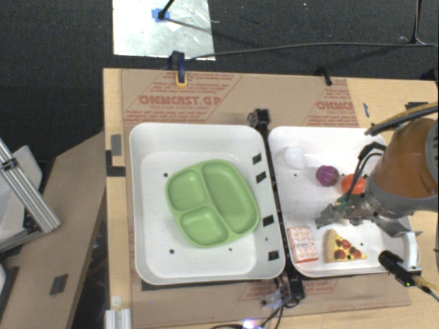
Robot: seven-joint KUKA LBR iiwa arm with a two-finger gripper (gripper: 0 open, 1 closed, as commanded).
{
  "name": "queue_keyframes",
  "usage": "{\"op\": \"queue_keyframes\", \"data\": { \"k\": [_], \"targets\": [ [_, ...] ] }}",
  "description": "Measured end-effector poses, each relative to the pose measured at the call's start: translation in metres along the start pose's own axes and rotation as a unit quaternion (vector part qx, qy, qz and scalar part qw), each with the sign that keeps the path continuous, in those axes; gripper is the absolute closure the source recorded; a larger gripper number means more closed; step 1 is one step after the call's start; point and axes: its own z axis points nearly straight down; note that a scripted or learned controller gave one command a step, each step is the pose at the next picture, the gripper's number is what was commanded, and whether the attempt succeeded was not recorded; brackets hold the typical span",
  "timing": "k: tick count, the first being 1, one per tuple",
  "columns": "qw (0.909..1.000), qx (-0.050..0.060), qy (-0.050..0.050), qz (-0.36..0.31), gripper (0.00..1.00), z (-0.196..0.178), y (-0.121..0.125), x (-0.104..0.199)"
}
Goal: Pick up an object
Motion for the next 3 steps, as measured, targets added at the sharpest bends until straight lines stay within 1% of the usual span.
{"op": "queue_keyframes", "data": {
  "k": [1,2,3],
  "targets": [
    [1.0000,-0.003,-0.001,0.000,1.00,-0.013,0.002,-0.001],
    [1.0000,-0.005,-0.002,-0.002,1.00,-0.071,0.013,-0.003],
    [1.0000,-0.004,-0.002,-0.001,1.00,-0.103,0.014,-0.004]
  ]
}}
